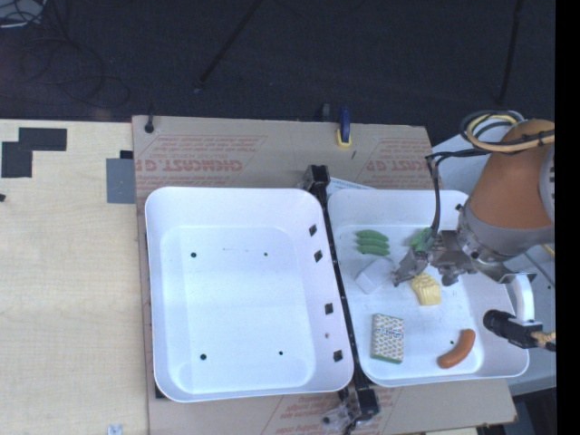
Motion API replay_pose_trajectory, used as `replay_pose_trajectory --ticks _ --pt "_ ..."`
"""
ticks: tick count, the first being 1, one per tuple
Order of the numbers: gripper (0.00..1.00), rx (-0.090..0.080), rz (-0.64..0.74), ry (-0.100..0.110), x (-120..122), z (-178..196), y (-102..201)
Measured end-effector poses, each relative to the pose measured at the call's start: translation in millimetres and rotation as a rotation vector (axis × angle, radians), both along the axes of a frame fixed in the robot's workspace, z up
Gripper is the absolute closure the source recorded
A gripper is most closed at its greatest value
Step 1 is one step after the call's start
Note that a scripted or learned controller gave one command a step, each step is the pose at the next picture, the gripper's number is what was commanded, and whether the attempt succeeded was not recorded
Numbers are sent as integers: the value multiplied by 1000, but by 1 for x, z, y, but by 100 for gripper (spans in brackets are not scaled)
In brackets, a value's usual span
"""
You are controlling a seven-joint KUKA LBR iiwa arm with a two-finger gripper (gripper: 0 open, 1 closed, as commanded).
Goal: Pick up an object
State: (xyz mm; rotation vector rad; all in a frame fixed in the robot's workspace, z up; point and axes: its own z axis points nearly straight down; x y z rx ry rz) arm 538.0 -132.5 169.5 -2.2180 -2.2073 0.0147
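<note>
**Yellow block under the gripper, right bin**

Yellow block [426, 289] lies in the right bin [494, 367], and I see my gripper [419, 271] right over it, touching or nearly so. I cannot tell how the tool's tips stand. A green pod [372, 241] lies to the left, a patterned packet [388, 337] and an orange sausage [457, 349] nearer. The left bin [159, 243] sits alongside.
</note>
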Motion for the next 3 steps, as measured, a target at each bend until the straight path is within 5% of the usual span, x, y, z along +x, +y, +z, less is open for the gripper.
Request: replay_pose_trajectory --ticks 1,2,3 --pt "0 -3 4 -13 30 -36 -19" --pt "0 -9 1 -34 13 -63 15" --pt "100 2 0 -27 12 -55 19"
